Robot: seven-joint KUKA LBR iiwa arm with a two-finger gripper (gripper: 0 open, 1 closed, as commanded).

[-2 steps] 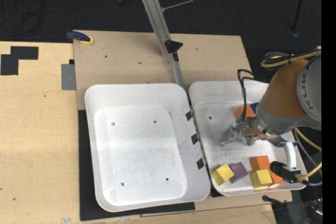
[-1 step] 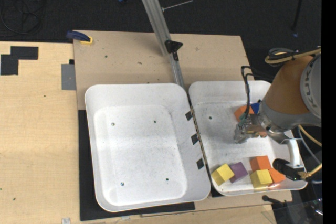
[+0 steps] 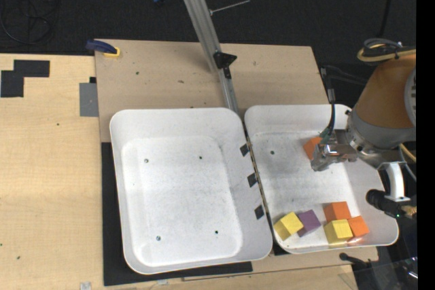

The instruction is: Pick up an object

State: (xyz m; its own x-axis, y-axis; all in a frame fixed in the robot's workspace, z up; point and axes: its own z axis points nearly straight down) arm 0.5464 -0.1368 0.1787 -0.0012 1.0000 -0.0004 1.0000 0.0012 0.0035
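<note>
An orange block lies on the floor of the right bin, touching or all but touching the left side of the fingers, which hang low over it; part of the block is hidden behind the metal, so I cannot tell whether the fingers are spread or closed, nor whether the block sits between them or only beside them. The likeliest failure, as I judge it, is a close that catches just a corner or nothing at all: if the block is off to one side of the fingers, a squeeze would nudge it away and it would slide on the smooth white floor. A lift from a corner hold could also let it twist out and fall. Nearer the camera than the fingers, well apart from them, a cluster rests along the bin's near rim: a yellow block, a purple block, another orange block, a second yellow block and an orange piece. They are no obstacle here. To the fingers' left the bin floor is bare up to the wall shared with the left bin, giving open room for a sideways correction; beyond them the far rim is near, and the right rim lies under the arm, so room is tighter there. The desk carries a slanted metal rail past the bins, clear of any straight lift.
</note>
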